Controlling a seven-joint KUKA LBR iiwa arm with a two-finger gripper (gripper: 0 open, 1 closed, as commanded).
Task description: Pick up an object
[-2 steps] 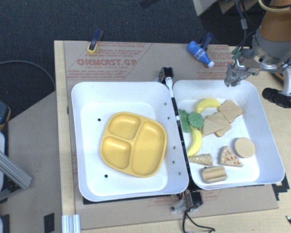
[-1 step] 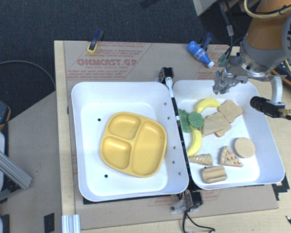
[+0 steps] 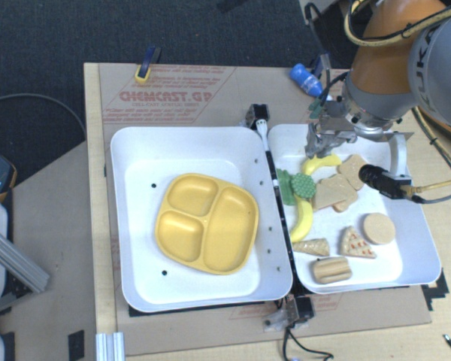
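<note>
My gripper (image 3: 325,147) hangs low over the far left part of the right bin (image 3: 417,258), just above a small yellow curved piece (image 3: 325,162). The view shows nothing held by it. Toy foods lie in that bin: a green broccoli (image 3: 297,186), a yellow banana (image 3: 303,220), two tan cracker-like pieces (image 3: 337,194), a round tan biscuit (image 3: 378,229), a pizza slice (image 3: 358,244), a cone-shaped wedge (image 3: 310,247) and a brown roll (image 3: 331,269).
The left bin (image 3: 131,164) holds a yellow divided plate (image 3: 207,222). A black divider with clips (image 3: 273,183) runs between the bins. A blue object (image 3: 306,80) lies behind the right bin and a yellow-blue clip (image 3: 145,68) at the board's far left.
</note>
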